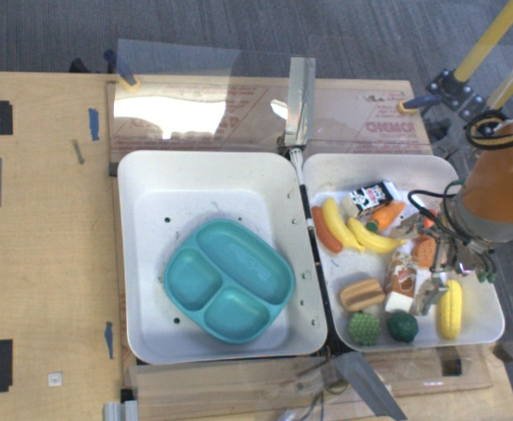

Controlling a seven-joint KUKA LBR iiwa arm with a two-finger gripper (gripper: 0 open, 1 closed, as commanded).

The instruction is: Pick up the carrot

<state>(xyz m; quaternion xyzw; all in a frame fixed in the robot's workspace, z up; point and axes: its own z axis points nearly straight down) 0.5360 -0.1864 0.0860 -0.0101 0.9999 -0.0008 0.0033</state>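
The carrot (388,215) is a short orange piece with a small green end. It lies in the right bin (493,327) between a black-and-white carton (371,196) and a yellow banana (359,231). My gripper (435,277) hangs low over the bin's right half, below and to the right of the carrot and apart from it. It sits over an orange item (424,251) and a white-and-brown packet (402,279). The arm's orange band (497,187) covers the bin's right rim.
The right bin also holds an orange-red sausage (327,230), a bread roll (361,293), a broccoli (364,326), a dark green ball (402,326) and a second yellow fruit (450,310). A teal divided plate (228,279) lies in the left bin (151,182).
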